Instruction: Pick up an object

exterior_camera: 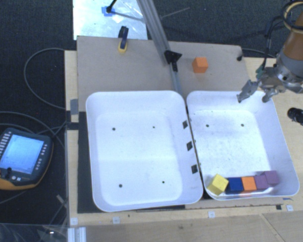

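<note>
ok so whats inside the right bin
Along the near wall of the right bin sits a row of blocks: yellow, blue, orange and two purple. Their undersides are hidden.

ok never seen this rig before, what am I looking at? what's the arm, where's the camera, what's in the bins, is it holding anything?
One fixed camera looks down at a slant on a bench. The grey arm with the orange band is a KUKA iiwa reaching in from the right. Its two-finger gripper is open above the far edge of the right bin, with nothing between the fingers. Along that bin's near wall sits a row of small blocks: yellow, blue, orange and two purple. The left bin sits beside it. A loose orange cube lies on the bench beyond the bins. The device at left is a handheld control pendant.
</note>
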Robot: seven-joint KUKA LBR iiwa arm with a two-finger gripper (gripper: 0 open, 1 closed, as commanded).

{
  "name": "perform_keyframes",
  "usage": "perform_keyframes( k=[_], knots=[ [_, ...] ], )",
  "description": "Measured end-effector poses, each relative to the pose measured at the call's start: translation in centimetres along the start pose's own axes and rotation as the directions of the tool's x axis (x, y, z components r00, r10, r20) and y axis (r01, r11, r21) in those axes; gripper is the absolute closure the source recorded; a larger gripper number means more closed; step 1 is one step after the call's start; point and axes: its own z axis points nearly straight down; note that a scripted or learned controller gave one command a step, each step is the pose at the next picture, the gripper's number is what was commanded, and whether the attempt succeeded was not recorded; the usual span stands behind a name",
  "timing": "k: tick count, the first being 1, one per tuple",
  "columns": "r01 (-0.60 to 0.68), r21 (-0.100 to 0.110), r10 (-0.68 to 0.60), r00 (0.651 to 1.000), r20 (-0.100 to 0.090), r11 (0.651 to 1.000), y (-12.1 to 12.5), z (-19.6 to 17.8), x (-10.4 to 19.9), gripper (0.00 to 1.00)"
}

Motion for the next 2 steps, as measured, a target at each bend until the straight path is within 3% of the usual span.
perform_keyframes(
  k=[1,2],
  knots=[
    [-0.006,0.01,0.006,1.0,-0.004,1.0,-5.9,8.5,1.7,0.0],
    [-0.004,0.008,0.004,1.0,-0.006,1.0,-10.9,13.2,6.1,0.0]
  ],
)
